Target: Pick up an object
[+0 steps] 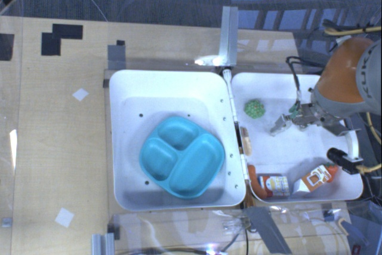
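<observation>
Bench (pixel 54 146): light wood, it carries two shallow white bins side by side
Left bin (pixel 128 104): it holds a blue divided plate (pixel 182 156) with three compartments, lying flat near the middle of the bin, a little toward 5 o'clock
Right bin (pixel 265 149): it holds the small things and the arm reaches over it
Green ball (pixel 254 108): small, bumpy, at about 11 o'clock in the right bin, apart from the other things
Can (pixel 277 184): lying on its side at 6 o'clock in the right bin, close to the front wall
Orange carton (pixel 317 178): lying tilted at about 5 o'clock, just beside the can
Arm (pixel 346 77): grey with an orange band, it comes in from 3 o'clock
Jaws (pixel 286 122): they point toward 9 o'clock, above the bare floor of the right bin, near the green ball but not touching it; I cannot tell if they are wide or narrow; nothing is seen between them
</observation>
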### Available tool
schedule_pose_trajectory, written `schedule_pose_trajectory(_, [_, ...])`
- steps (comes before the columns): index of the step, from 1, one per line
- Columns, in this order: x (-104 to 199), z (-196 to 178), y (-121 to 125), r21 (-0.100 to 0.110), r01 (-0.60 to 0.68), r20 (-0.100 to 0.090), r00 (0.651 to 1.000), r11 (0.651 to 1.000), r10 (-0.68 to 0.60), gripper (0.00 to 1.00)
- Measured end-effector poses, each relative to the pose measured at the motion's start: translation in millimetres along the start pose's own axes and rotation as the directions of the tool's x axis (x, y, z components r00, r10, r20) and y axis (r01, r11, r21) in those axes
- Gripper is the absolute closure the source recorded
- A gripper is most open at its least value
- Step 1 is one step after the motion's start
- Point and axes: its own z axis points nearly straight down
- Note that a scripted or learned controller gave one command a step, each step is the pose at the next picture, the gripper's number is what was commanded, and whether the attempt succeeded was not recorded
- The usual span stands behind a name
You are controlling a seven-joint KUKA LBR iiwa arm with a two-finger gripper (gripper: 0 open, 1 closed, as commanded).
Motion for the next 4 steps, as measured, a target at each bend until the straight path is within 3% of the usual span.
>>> schedule_pose_trajectory(1, [49, 0, 32, -0.002, 0.197, -0.001, 0.98, 0.98, -0.197, 0.0])
schedule_pose_trajectory(2, [31, 1, 96, 0.014, 0.299, -0.01, 0.954, 0.954, -0.299, 0.0])
schedule_pose_trajectory(3, [30, -11, 99, 0.003, 0.301, 0.0, 0.954, 0.954, -0.301, 1.0])
schedule_pose_trajectory(4, [95, -98, 108, 0.0, 0.184, -0.002, 0.983, 0.983, -0.184, 1.0])
